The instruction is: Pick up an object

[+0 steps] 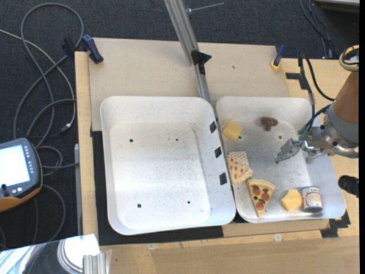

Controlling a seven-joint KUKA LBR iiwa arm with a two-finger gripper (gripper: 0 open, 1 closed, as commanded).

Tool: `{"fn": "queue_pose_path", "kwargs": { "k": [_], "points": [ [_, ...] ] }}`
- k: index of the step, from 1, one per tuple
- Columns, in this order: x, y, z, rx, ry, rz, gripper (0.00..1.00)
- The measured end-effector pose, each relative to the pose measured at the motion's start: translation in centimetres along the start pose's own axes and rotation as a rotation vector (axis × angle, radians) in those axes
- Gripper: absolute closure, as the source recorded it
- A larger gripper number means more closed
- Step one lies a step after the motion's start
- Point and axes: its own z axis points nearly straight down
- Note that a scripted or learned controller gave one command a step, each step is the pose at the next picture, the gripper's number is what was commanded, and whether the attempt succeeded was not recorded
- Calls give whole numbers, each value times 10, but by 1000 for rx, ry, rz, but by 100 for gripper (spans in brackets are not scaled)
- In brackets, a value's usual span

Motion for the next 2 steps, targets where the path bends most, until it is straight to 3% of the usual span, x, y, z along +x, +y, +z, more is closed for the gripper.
{"fn": "queue_pose_path", "kwargs": {
  "k": [1,2],
  "points": [
    [0,1,-2,-6,-2,-1,0],
    [7,1,42,-1,0,-1,0]
  ]
}}
